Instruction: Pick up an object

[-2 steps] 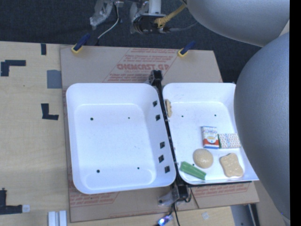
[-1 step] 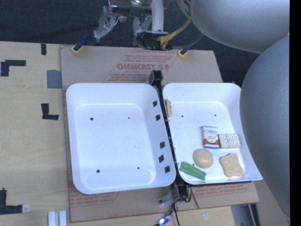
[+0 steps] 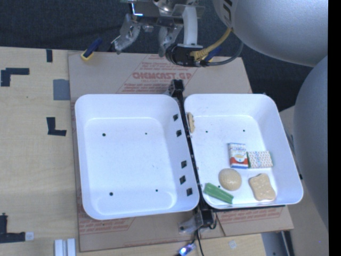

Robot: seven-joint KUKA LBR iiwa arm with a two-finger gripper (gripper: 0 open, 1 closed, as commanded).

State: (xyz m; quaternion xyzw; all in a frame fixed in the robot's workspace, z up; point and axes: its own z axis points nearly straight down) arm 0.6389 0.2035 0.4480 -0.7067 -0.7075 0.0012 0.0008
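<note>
The right bin (image 3: 266, 111) holds several small items near its front. A red and white carton (image 3: 237, 155) stands beside a dotted packet (image 3: 260, 159). In front of them lie a round beige ball (image 3: 230, 179), a tan bread-like piece (image 3: 262, 188) and a green stick (image 3: 218, 193). A small tan item (image 3: 191, 124) rests against the bin's left wall. My gripper (image 3: 146, 38) hangs high beyond the far edge of the bins, over the cardboard. Its fingers (image 3: 124, 38) are spread open with nothing between them.
The left bin (image 3: 85, 143) sits beside the right one, joined by a black clipped seam (image 3: 183, 143). Both rest on a cardboard sheet (image 3: 106, 73). A blue and yellow object (image 3: 91, 49) lies at the cardboard's far left corner. The arm's grey body (image 3: 277, 15) fills the upper right.
</note>
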